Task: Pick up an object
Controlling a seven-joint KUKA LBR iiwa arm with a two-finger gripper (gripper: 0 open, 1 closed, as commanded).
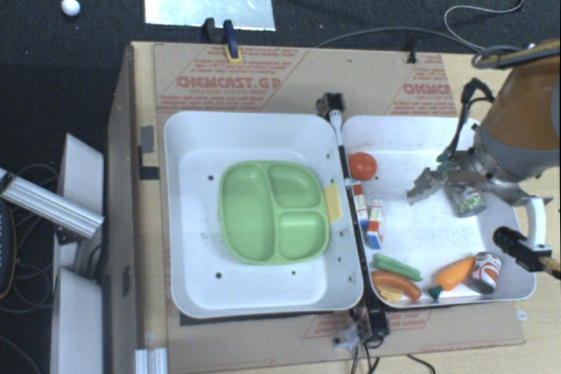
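- The gripper (427, 186) hangs low over the right bin (412, 140), above bare floor right of the tomato (362, 165). I judge it is lining up for a pick, though nothing sits directly beneath it.
- How far it is open I cannot tell, and nothing shows in its hold.
- The right bin holds the candidates: the tomato at its upper left, a small carton (372, 222) below the tomato against the dividing wall, a green bean (396, 266) and a hot dog (395, 285) further below, and a carrot (453, 274) beside a small can (485, 270) well to the tomato's lower right.
- Most lie along the walls and front edge, likely having slid there.
- The left bin (197, 149), left of the tomato, holds a green divided plate (272, 212) with a yellow piece (334, 203) at its right edge.
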